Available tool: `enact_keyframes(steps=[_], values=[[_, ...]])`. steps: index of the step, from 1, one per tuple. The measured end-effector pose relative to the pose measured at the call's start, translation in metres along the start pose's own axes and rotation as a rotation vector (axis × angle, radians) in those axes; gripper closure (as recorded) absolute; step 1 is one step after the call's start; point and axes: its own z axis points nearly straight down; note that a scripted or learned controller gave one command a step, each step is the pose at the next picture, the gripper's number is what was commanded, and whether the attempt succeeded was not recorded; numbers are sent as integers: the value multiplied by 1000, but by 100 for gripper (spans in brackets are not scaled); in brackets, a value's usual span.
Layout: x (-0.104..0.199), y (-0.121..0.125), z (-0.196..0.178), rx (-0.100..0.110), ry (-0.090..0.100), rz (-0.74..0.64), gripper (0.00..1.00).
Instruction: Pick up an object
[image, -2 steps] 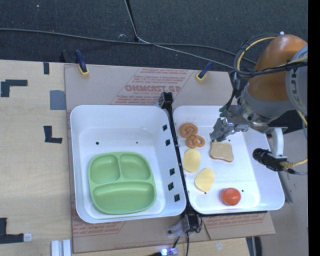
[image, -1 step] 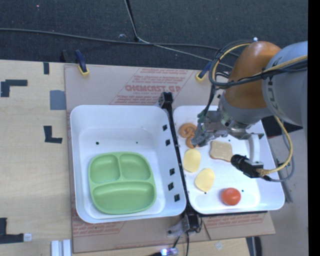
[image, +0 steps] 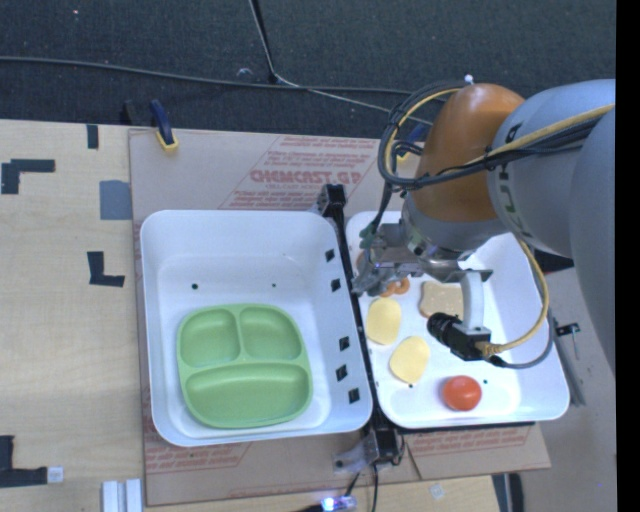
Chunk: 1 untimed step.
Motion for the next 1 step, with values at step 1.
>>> enact_keyframes(steps=[1], values=[[58,-10,-6,-2,0,-2,100]])
